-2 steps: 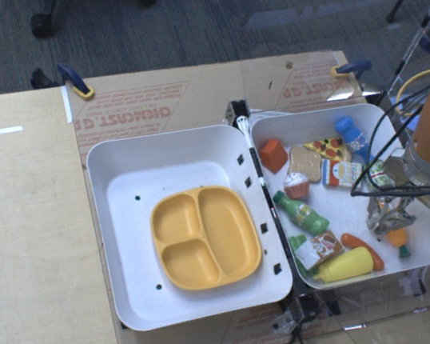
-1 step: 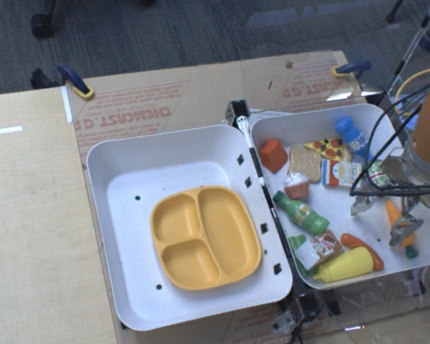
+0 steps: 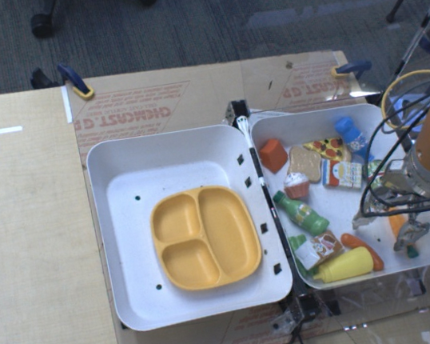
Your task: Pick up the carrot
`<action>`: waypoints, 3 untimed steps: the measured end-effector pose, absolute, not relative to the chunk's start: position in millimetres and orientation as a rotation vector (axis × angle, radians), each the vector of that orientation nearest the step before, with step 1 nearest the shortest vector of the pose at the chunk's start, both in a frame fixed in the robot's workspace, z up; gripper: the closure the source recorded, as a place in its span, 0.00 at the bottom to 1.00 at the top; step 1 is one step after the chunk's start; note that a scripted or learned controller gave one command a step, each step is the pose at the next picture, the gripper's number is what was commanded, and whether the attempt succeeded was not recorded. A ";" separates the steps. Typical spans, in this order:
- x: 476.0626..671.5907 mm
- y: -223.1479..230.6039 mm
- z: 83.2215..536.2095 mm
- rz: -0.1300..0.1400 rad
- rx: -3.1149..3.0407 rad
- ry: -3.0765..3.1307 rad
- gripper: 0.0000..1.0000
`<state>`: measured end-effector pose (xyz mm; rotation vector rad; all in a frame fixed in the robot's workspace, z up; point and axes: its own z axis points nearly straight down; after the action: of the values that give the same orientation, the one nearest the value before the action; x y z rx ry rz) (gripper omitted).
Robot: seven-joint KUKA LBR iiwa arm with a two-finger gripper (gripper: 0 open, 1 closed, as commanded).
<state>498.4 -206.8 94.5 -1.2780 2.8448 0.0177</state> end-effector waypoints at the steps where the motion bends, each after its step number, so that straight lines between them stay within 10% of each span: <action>1: 489.7 -213.7 95.8 -0.003 -1.270 2.848 0.00; 3: 488.9 -207.1 92.6 0.019 -1.877 2.492 0.00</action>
<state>488.9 -207.1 92.6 -1.8773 2.4924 0.0185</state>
